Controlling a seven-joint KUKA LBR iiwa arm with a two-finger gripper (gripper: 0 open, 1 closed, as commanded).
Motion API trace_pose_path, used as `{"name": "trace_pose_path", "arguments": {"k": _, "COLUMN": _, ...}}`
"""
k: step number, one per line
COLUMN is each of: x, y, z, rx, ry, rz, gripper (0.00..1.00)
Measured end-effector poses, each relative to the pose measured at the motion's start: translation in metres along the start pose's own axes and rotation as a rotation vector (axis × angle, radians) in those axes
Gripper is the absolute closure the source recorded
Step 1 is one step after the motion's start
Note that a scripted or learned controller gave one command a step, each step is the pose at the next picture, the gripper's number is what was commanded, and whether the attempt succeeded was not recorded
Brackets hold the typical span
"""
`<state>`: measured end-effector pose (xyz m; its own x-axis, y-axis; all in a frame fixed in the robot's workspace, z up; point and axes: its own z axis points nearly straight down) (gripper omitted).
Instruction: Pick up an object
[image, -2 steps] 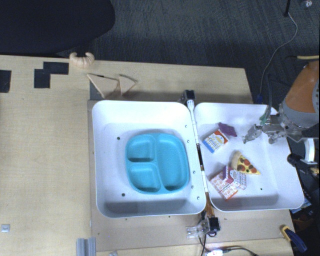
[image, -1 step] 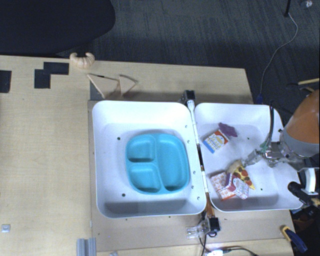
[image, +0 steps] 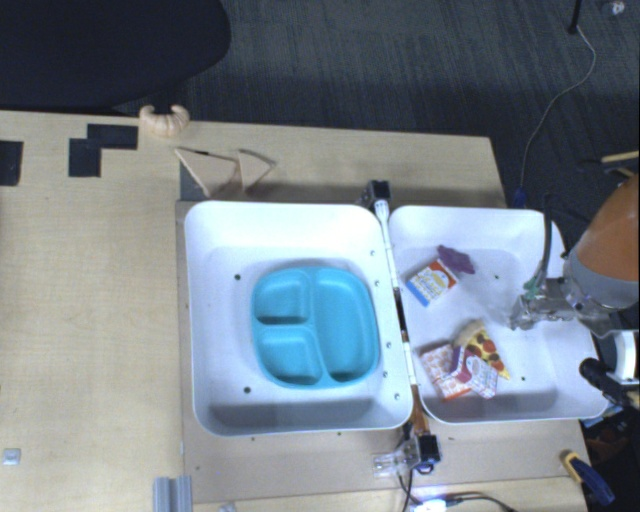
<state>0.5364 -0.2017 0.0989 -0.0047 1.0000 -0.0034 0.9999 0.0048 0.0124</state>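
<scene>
The right bin (image: 520, 395) holds several small items. A purple piece (image: 458, 260) lies near the back, and a small white, blue and orange box (image: 430, 282) sits just in front of it. A toy pizza slice (image: 484, 349) rests against a red and white packet (image: 455, 372) near the front wall. My gripper (image: 527, 308) hangs low over the bin's right half, to the right of the items and apart from all of them. The grey arm with its orange band (image: 610, 245) comes in from the right edge.
The left bin (image: 215, 300) holds a blue three-compartment plate (image: 315, 325). A black clip (image: 377, 190) sits at the back where the bins meet, and cables (image: 420, 455) lie at the front. A wooden bench (image: 90, 320) surrounds both bins.
</scene>
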Motion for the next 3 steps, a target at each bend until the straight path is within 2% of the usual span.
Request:
{"name": "trace_pose_path", "arguments": {"k": 1, "x": 0.0, "y": 0.0, "z": 0.0, "rx": 0.0, "ry": 0.0, "rz": 0.0, "gripper": 0.0}}
{"name": "trace_pose_path", "arguments": {"k": 2, "x": 0.0, "y": 0.002, "z": -0.011, "rx": -0.003, "ry": 0.0, "rz": -0.002, "gripper": 1.0}}
{"name": "trace_pose_path", "arguments": {"k": 3, "x": 0.001, "y": 0.002, "z": -0.011, "rx": -0.003, "ry": 0.0, "rz": -0.002, "gripper": 0.0}}
